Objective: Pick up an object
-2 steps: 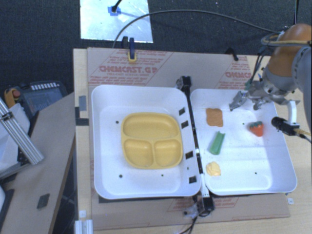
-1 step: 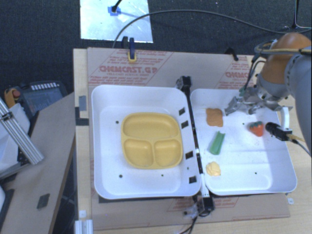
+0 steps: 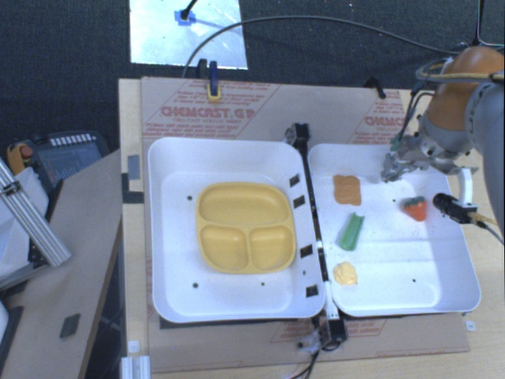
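Tool [image 3: 392, 167] poised over the far part of the right bin [image 3: 450, 290], close above its white floor, with nothing visibly gripped; released or clenched, cannot tell from this slant. Just beside it, toward the right bin's far-left area, a flat brown slab [image 3: 346, 189], apart from the tool. Near it on the other side, toward the right bin's right wall, a small red piece [image 3: 416, 208]. Further out, a green stick [image 3: 351, 231] lying tilted in the right bin's left half, and a yellow lump [image 3: 345, 273] by the right bin's near-left corner. Left of the right bin, in its neighbour on the desk, a yellow tray [image 3: 245, 238].

Probably mid-approach, no pick made yet. Best to settle on one target (the brown slab looks closest, though flat and likely hard to pinch). Centre squarely above it, descend straight, close across its narrower side, then lift slowly. Keep clear of the right bin's walls.
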Controlling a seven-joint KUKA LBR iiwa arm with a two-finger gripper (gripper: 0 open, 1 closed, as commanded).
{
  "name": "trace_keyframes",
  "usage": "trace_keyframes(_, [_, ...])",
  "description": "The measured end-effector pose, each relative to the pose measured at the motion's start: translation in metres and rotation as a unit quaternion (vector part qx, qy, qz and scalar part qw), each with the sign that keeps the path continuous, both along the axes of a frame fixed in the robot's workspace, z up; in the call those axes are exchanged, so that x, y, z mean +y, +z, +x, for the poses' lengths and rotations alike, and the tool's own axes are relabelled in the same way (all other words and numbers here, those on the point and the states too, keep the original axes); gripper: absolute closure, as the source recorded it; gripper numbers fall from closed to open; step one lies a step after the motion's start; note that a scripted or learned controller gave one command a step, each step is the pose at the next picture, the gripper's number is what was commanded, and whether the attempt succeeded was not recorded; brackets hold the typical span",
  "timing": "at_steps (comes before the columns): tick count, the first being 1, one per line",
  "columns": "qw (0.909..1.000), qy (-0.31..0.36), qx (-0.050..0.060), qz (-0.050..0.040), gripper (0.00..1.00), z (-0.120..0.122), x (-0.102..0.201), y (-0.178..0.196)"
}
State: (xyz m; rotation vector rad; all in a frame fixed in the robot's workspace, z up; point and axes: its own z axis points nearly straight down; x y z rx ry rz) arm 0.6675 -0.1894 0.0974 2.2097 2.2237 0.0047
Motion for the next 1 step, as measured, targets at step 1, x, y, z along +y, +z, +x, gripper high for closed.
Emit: trace_keyframes(1, [1.0000, -0.003, 0.000, 0.0003, 1.00, -0.0071, 0.0009, 0.0503])
